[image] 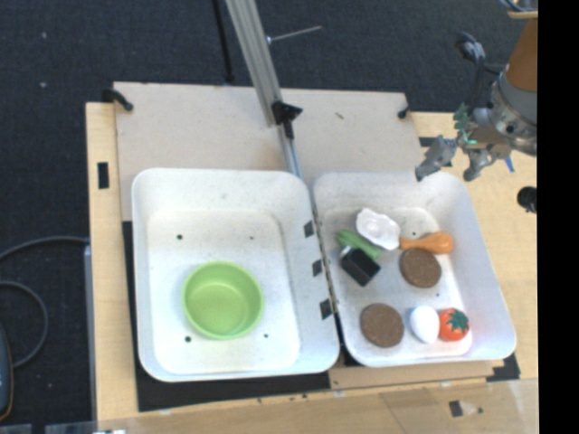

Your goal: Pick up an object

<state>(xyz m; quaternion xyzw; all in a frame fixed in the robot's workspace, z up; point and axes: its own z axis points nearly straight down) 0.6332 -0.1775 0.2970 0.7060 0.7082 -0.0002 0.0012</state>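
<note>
While hanging above far right corner of right bin (484,242), gripper (450,163) spread open, fingers apart, holding nothing, touching nothing. Objects lie well below it in same bin: white crumpled lump (378,228), orange carrot (429,241), green stick (355,241), black block (359,266), two brown discs (421,268) (382,325), white egg (423,324), tomato (453,325). Free floor along far edge. Left bin (163,206): green bowl (223,299) near middle, wide room around.
</note>
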